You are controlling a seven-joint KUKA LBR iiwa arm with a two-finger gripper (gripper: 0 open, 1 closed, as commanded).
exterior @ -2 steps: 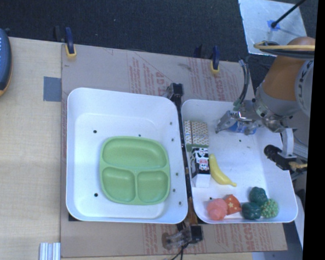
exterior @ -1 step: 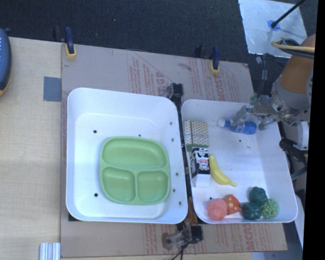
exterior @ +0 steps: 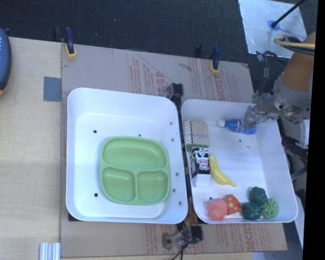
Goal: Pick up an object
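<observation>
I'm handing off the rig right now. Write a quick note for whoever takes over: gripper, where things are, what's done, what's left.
Gripper: low over the far end of the right bin, right at a small blue and white object; a grasp can't be confirmed from this angle.
Right bin also holds a patterned box, cow-print carton, banana, red fruit pieces and green vegetables at the near end.
Left bin: green divided tray.
Done: nothing lifted.
Left: secure one object and raise it.

Grey arm [exterior: 289, 97] — orange band [exterior: 298, 66] above the wrist.
</observation>
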